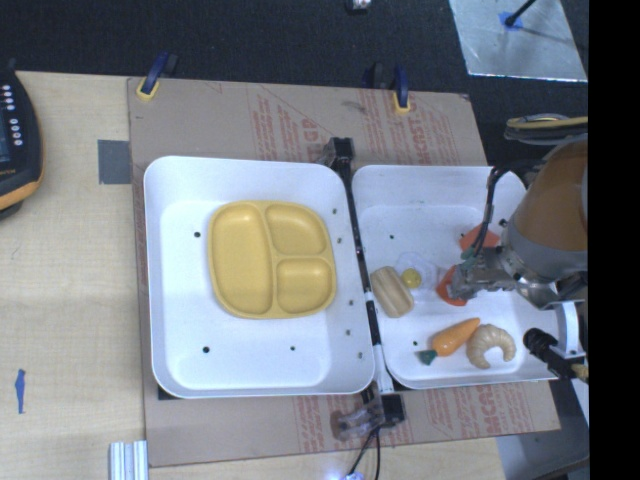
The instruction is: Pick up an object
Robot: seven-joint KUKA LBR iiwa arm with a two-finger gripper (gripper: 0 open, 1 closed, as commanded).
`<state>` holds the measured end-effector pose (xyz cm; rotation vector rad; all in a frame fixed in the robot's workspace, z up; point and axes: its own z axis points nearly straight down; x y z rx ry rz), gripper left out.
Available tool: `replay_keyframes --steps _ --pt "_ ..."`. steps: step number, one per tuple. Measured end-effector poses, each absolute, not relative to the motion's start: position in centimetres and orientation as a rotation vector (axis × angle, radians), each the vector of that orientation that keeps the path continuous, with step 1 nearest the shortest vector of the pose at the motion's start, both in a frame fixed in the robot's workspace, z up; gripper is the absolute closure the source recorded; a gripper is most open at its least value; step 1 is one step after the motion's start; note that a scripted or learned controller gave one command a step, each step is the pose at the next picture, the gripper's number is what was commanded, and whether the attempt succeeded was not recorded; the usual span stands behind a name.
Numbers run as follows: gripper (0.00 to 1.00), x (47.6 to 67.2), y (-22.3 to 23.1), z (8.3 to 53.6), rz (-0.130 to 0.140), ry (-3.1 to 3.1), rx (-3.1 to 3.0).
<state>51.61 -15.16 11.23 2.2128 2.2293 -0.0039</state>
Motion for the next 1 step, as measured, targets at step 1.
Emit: replay_keyframes --steps 1 --pt "0.00 51.60 -15.14 11.19 -0.004 2.230 2.213"
